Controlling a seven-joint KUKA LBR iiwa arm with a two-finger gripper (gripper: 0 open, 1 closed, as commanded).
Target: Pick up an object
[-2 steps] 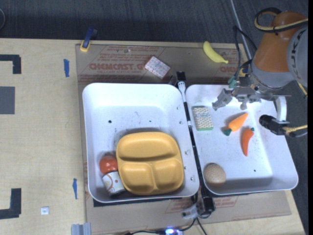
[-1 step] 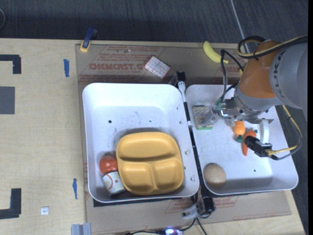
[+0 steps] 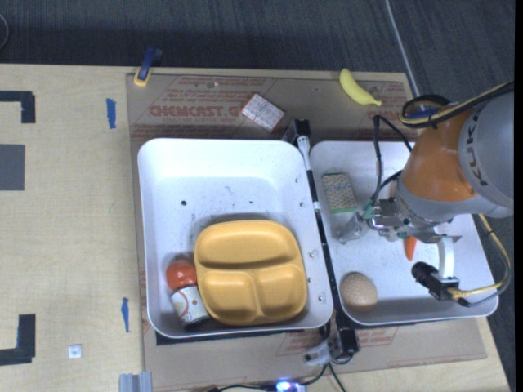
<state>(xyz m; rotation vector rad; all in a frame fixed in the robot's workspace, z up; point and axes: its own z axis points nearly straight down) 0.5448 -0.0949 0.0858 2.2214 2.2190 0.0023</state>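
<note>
Claw [image 3: 350, 229] low in right bin [image 3: 470, 305], just below sponge [image 3: 337, 192]; finger state unclear; tan ball [image 3: 358, 290] nearby.

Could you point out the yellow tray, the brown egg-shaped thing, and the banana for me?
Yellow tray [image 3: 248, 269]: camera view, on its middle ridge, left bin.
Brown egg-shaped thing [image 3: 358, 289]: camera view, on its rounded top, right bin.
Banana [image 3: 357, 88]: camera view, on its curved middle, behind the bins.

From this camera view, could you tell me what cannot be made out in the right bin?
- Gripper: the wrist covers it from above, so the state of its tip is unreadable.
- Orange object: mostly hidden under the arm; identity unclear.
- Sponge-like block: surface detail too small.
- Tan ball: material unclear.
</note>
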